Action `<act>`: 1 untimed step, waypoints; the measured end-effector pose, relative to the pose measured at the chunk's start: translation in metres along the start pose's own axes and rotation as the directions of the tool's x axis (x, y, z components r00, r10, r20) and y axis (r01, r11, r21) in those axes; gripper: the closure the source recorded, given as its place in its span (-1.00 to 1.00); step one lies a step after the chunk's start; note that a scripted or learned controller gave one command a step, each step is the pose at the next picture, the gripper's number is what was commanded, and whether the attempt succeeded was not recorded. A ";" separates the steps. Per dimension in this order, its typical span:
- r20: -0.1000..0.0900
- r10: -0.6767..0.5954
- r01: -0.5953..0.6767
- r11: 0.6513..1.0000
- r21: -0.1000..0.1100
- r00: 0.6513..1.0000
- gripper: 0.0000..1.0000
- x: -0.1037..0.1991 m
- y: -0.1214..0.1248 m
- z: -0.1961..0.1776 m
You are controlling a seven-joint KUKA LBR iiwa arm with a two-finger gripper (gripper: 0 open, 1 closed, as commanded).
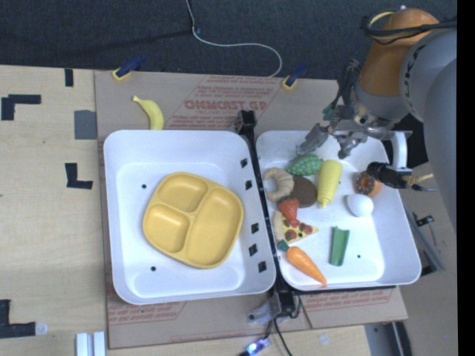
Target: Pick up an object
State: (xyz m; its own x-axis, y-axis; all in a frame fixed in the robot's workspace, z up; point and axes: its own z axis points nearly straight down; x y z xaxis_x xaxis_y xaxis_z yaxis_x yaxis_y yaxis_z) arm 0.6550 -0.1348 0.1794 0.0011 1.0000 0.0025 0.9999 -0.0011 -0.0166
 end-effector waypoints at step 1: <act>0.002 -0.003 0.003 1.000 -0.015 1.000 -1.00 0.000 0.003 -0.010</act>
State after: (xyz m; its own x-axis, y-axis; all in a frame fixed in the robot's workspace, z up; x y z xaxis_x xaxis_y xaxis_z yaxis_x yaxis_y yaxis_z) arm 0.6583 -0.1347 0.1893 -0.0016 1.0000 0.0006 1.0000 0.0016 -0.0018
